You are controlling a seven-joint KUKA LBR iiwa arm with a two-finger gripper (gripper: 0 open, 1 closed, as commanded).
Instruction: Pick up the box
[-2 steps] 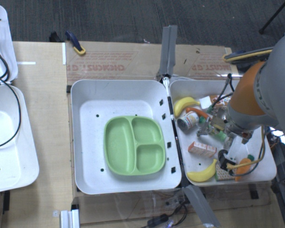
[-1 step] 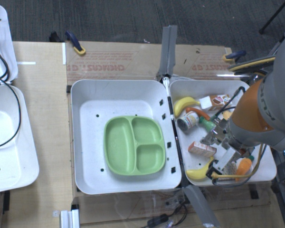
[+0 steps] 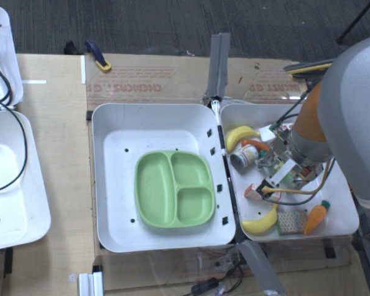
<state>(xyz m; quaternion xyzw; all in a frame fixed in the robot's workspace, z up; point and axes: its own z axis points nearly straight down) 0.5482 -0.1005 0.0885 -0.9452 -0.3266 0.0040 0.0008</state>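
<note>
Left bin: green three-compartment tray, lying flat, well left of the jaws. Right bin: banana up-left of the jaws, an orange-red item touching its lower edge; can on its side just left of the jaws; second banana below the jaws near the front wall; mesh-patterned item just right of that banana; carrot below-right of the jaws, tilted, green top up. Cardboard sheet behind both bins. Blue-and-yellow clamp far up-left. Black cable over white trays at far left.
</note>
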